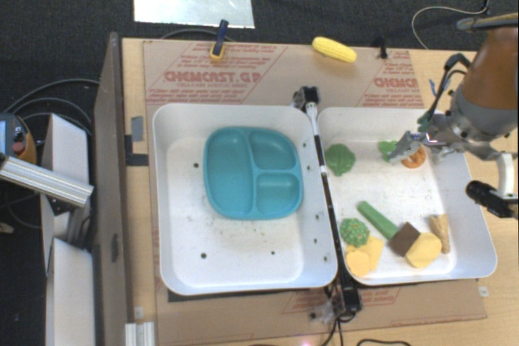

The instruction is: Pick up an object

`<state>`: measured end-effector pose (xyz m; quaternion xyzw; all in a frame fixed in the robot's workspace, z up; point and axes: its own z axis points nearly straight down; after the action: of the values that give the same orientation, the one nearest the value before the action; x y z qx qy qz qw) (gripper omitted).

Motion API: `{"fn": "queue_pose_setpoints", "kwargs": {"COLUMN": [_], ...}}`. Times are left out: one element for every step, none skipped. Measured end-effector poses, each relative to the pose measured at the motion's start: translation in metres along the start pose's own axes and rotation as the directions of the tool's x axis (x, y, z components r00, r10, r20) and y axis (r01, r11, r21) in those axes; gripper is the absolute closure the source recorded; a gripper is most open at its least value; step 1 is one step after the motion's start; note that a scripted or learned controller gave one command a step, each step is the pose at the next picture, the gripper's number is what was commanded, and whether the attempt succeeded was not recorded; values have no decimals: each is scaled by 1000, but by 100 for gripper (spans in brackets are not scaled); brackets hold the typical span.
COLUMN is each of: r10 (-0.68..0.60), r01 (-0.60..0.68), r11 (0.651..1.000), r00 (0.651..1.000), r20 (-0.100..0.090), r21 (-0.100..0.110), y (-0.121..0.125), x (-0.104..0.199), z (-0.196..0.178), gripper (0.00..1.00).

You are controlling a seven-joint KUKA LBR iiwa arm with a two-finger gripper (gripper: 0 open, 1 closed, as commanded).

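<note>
My gripper point(411, 147) hangs over the far right part of the right bin point(454, 267), low above a small orange piece point(414, 161) and a small green piece point(388, 148). Further left in that bin lies a green leafy toy point(340, 160). Near the bin's front sit a green broccoli toy point(353, 232), a yellow piece point(364, 256), a green stick with a brown block point(388, 228), a yellow lump point(424, 252) and a tan piece point(440, 231). I see nothing clearly between the fingers.
The left bin point(182, 255) holds a teal divided plate point(252, 173). A yellow banana-like toy point(334, 49) lies on the cardboard behind the bins. A clamp point(308, 100) sits at the divider's far end. The arm's body point(491, 93) covers the right bin's far right corner.
</note>
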<state>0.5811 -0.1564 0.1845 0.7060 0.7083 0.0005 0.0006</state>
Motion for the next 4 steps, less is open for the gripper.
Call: {"fn": "queue_pose_setpoints", "kwargs": {"r10": [-4, -3, -5, -7], "r01": [4, 3, 5, 7], "r11": [1000, 1000, 1000, 1000], "r00": [1000, 1000, 1000, 1000], "r20": [-1, 3, 4, 4], "r21": [4, -7, -8, -7], "y": [37, 90, 90, 90], "x": [6, -28, -27, -27], "z": [106, 98, 87, 87], "gripper": [0, 0, 100, 0]}}
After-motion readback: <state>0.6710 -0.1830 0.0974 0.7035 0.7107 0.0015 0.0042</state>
